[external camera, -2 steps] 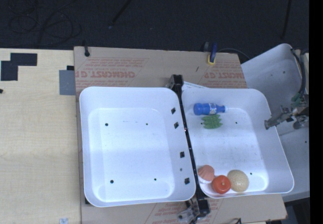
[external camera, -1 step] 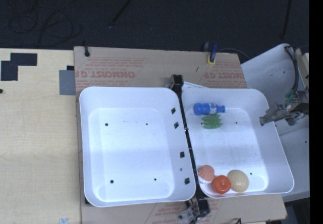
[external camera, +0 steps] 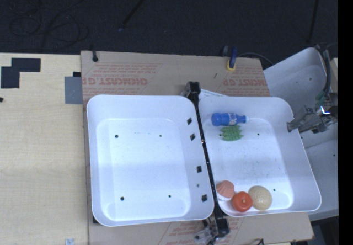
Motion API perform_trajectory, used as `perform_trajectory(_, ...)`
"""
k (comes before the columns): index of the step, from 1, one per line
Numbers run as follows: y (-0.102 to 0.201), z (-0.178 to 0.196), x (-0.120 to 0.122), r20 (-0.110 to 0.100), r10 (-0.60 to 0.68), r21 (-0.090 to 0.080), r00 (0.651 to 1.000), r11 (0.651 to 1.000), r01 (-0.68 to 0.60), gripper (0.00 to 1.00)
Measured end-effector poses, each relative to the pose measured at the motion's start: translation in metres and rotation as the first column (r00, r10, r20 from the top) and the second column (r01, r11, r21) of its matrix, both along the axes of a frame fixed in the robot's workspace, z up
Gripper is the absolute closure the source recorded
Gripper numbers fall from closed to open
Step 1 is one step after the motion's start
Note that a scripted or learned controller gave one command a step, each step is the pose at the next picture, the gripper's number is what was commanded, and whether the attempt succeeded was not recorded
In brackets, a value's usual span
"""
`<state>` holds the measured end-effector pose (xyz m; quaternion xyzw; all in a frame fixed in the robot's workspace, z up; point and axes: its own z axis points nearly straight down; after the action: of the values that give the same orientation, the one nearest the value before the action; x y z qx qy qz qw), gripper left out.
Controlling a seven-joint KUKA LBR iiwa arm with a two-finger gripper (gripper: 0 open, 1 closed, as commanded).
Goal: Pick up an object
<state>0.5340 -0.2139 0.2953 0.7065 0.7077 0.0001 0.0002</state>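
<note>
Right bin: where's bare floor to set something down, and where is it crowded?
In the right bin, bare floor runs across the middle, between the green item below the blue bottle and the front corner. That corner is crowded: shell, red ball and tan ball. The left bin floor is bare.

Right bin (external camera: 300,166) holds a blue bottle (external camera: 227,119) lying by a green piece (external camera: 231,133); three round items cluster at its near edge.

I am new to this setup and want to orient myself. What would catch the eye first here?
The bright items in the right bin: a blue bottle above a green toy near its far end, and a red ball between a pink shell and a beige ball at its near edge.
</note>
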Motion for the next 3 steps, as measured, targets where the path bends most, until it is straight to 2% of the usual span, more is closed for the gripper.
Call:
perform_trajectory(1, 0.0, 0.007, 0.004, -0.001, 0.0, 0.0, 1.0, 1.0, 0.0, 0.0)
perform_trajectory(3, 0.0, 0.054, -0.011, 0.0, 0.003, 0.0, 1.0, 1.0, -0.003, 0.0)
